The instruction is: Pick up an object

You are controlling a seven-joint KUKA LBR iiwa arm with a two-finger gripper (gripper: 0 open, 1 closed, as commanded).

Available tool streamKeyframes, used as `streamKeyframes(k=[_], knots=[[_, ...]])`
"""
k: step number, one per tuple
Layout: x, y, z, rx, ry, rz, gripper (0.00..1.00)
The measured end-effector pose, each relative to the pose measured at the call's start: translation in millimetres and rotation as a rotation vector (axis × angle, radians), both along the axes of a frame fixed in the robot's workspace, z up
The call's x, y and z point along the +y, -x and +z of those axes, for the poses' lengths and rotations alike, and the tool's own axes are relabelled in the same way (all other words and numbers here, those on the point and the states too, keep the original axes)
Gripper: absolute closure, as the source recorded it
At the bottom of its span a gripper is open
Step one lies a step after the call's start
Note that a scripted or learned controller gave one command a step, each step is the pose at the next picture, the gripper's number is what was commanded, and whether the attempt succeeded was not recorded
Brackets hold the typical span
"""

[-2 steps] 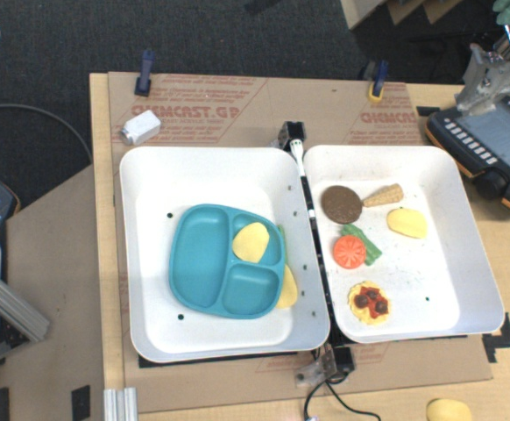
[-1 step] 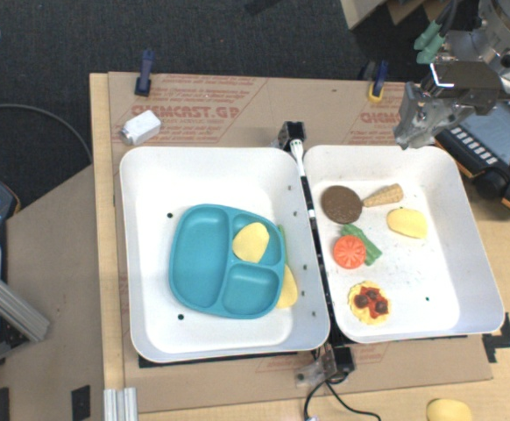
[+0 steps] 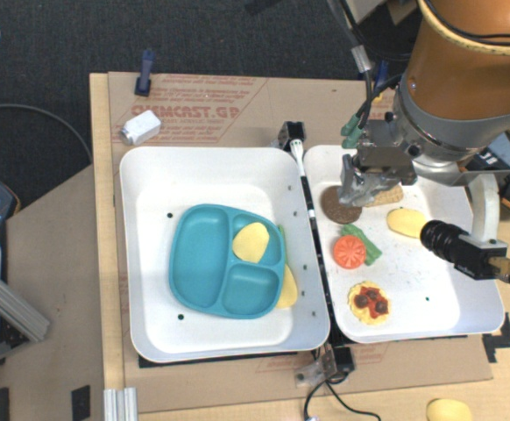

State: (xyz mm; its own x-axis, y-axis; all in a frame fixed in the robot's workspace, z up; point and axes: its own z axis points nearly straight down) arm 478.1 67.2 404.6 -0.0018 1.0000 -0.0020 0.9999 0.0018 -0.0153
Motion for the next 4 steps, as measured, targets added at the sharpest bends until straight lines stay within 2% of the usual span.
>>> streamKeyframes(k=[1, 2, 3, 4], knots=[[-24, 1, -136, 0.001, 0.0, -0.006, 1.0], [-32, -2, 86, -0.037, -0.004, -0.002, 1.0], [-41, 0, -36, -0.002, 0.0, -0.005, 1.0], [-27, -1, -42, -0.012, -0.002, -0.001, 1.0]])
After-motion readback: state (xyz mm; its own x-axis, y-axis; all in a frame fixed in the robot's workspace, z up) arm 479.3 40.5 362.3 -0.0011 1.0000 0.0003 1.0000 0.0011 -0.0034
